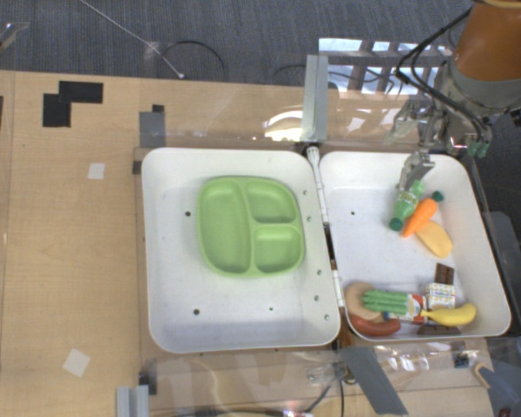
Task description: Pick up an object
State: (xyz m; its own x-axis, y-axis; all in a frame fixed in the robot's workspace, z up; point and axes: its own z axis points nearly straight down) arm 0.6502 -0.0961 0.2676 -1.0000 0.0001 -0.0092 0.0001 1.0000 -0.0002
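In the right bin, the gripper hangs right over the top of a little green bottle that lies long-ways from far to near beside a toy carrot, and whether its jaws are spread or pressed together cannot be told.

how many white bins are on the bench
2: the shallow white plastic bin on the left holds a green divided plate; the matching right bin holds toy food.
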